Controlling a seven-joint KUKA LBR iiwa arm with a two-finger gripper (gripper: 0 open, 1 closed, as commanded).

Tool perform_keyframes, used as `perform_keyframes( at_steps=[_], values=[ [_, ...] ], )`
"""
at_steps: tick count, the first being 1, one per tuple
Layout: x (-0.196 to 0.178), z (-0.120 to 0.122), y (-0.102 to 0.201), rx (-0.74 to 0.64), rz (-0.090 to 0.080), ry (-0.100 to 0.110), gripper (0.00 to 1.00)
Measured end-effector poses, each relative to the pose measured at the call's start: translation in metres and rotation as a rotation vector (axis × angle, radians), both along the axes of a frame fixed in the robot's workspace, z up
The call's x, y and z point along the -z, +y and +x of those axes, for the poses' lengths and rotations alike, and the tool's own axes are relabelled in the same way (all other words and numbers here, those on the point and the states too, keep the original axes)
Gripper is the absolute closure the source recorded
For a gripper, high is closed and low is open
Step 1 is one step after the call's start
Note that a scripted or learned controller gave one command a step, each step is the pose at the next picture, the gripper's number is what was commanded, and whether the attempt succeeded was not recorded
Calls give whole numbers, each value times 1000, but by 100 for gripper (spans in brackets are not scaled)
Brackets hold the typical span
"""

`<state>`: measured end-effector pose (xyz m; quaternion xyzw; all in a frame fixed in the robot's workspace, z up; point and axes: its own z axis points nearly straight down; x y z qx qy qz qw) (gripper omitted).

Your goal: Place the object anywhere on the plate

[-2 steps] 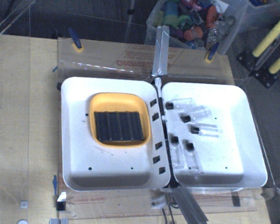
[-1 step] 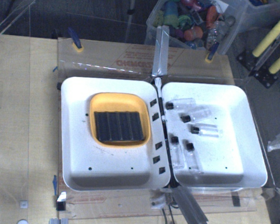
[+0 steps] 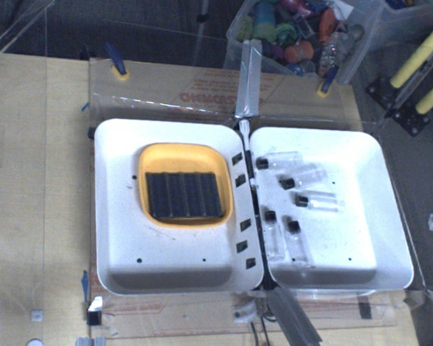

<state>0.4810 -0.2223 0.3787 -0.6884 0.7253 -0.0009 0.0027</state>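
In the left-hand shallow white bin (image 3: 111, 198), a yellow-orange plastic plate with rounded corners (image 3: 185, 151) sits near the middle. A black ridged rectangular slab (image 3: 184, 194) lies flat inside it, wholly within the rim. I read that slab as the task's object: it rests on the plate's floor, square to its sides, so the placement looks done from my station. As for the end effector, I cannot tell its state from this view.

The right-hand shallow white bin (image 3: 361, 216) holds five small clear vials with black caps (image 3: 301, 176), all on their sides. They are scattered across its left half, some just beside the shared wall. They probably rolled to rest there, and the raised lip keeps them in.

The two bins touch along a centre seam lined with small black tabs (image 3: 245, 200). That ridge is the edge I would watch on any crossing from the right. White floor rings the plate on every side, widest toward the near wall. The right bin's outer half lies open. A clear tub of coloured toys (image 3: 301, 23) stands behind the bins, well apart from them on the pale wooden bench (image 3: 30, 192).
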Motion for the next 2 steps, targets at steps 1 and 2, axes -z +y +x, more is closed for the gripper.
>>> perform_keyframes(
  at_steps=[1, 2],
  values=[
    [-35, -1, -1, -344, -1, 0, 0],
    [-56, -1, 9, -487, -1, 0, 0]
  ],
)
